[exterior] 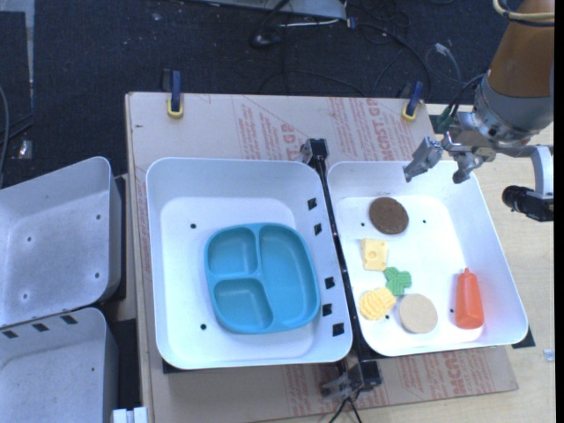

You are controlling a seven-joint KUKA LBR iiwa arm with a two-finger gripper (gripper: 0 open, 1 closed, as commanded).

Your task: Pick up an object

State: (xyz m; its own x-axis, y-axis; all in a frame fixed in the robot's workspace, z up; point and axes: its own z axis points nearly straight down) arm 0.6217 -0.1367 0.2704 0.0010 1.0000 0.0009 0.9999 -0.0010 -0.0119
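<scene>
Gripper (439,164) fingers spread wide — nothing held, above right bin (493,236).

Reaches in from the upper right, grey arm with the orange band up top, wrist angled down and to the left. Gripper (439,166) hangs up in the air with both fingers (421,161) spread wide apart, pointing down-left. Nothing between them, not touching anything.

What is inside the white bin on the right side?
The right bin holds a brown disc, cheese slice, green piece, yellow ridged piece, beige disc and orange bottle. Nothing looks covered.
</scene>
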